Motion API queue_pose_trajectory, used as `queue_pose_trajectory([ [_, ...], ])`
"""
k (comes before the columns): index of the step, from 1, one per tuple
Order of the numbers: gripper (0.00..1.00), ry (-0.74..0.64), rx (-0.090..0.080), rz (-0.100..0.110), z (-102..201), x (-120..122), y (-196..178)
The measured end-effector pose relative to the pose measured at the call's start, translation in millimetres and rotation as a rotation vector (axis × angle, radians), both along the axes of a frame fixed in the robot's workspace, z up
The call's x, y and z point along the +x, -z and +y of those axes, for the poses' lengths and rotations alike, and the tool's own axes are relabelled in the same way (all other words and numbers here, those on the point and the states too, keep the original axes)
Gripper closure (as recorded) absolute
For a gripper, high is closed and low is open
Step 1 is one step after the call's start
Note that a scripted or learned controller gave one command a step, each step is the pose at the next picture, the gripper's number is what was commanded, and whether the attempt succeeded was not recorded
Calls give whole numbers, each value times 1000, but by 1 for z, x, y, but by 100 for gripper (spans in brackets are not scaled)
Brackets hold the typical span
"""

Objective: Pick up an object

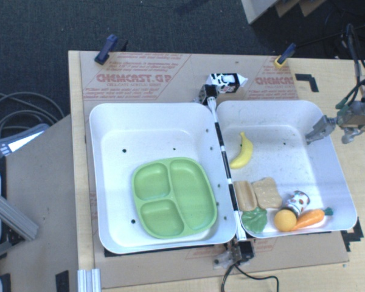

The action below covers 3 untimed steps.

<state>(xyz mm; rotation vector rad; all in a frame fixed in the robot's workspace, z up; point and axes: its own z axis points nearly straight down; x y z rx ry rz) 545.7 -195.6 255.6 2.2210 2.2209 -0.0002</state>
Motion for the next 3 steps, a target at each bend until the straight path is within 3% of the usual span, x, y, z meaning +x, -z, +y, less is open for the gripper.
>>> queue_pose_trajectory([
  [1, 0, -1, 2, 2, 82, 25, 59],
  [2, 0, 0, 0, -1, 122, 61, 71],
  [3, 0, 1, 1, 3, 102, 66, 136],
])
